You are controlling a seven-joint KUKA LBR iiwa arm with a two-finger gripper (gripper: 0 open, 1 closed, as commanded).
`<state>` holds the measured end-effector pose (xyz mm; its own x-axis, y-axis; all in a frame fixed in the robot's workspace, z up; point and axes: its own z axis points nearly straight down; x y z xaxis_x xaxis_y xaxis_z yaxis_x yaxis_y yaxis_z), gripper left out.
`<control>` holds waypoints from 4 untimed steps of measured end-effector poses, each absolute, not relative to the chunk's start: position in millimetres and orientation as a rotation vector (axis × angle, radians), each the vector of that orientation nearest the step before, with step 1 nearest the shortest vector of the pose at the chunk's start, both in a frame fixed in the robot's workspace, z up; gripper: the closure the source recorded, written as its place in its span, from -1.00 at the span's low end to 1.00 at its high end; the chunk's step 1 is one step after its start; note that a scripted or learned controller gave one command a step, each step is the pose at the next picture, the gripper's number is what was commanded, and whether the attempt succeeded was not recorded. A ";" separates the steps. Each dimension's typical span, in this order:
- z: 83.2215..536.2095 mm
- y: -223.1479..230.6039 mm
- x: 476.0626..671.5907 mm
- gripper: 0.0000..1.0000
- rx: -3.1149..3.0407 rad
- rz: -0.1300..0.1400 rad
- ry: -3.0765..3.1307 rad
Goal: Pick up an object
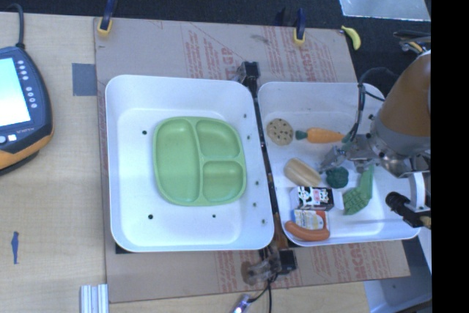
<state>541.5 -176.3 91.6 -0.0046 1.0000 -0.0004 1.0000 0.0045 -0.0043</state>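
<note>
The gripper (338, 157) hangs low in the right bin (322, 93), just above a small dark-green toy (338, 177) lying between a bread roll (303, 172) and a leafy green piece (359, 193). Whether the jaws are open, I cannot tell. Descend straight, centred on the toy, clear of both neighbours.

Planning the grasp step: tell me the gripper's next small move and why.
Probably a short straight descent. The gripper sits in the right bin just above the dark green round toy, with nothing visibly held. The bread roll and green leafy toy lie close by, so drifting sideways risks bumping them.
</note>
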 end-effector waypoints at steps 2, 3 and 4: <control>101.9 -177.1 541.7 -1.00 -2.210 0.008 -2.228; 98.7 -132.4 584.9 -1.00 -2.212 0.005 -2.228; 94.4 -128.5 481.5 -1.00 -2.220 -0.012 -2.243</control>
